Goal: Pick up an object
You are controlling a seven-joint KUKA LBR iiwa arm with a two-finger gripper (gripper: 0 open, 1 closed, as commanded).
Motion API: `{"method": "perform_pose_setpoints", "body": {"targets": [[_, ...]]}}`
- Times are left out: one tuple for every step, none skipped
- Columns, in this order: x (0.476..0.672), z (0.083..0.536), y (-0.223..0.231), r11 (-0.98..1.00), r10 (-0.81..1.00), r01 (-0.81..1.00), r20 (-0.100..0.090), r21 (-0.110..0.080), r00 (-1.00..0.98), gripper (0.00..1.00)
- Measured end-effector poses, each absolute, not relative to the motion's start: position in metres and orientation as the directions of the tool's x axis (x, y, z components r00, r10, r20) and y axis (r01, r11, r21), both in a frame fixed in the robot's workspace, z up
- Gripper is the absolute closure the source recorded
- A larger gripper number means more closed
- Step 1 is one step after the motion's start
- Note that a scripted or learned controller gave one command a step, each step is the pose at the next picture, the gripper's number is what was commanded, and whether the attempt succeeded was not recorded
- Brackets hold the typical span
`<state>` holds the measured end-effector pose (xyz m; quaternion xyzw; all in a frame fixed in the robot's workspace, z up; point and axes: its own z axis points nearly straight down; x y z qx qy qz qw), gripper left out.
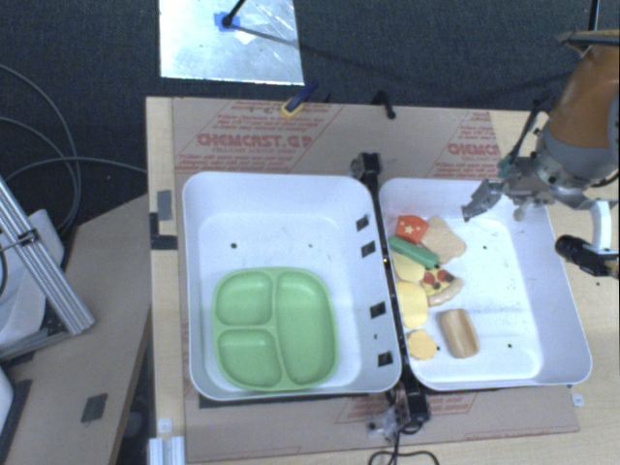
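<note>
The right bin (542,356) holds a cluster of toy foods along its left side. Among them are a red piece (412,229), a green stick (415,253), a tan slice (445,239), a pizza-like wedge (441,284), yellow pieces (414,303) and a brown bread loaf (459,332). My gripper (494,209) hangs over the bin's far edge, up and to the right of the tan slice. It is open, with nothing between its fingers. The orange-banded arm (589,100) comes in from the upper right.
In the left bin (271,201) a green divided plate (274,327) lies at the near side. A black divider with clips (380,260) runs between the bins. A black fitting (584,253) juts over the right bin's right rim.
</note>
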<state>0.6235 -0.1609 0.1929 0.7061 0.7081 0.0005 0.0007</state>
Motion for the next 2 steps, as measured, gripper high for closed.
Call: {"method": "perform_pose_setpoints", "body": {"targets": [[0.595, 0.113, -0.113, 0.007, 1.000, 1.000, 0.004, -0.007, -0.007, 0.00], [0.584, 0.089, -0.094, 0.003, 1.000, 1.000, -0.005, 0.014, -0.003, 0.00]]}}
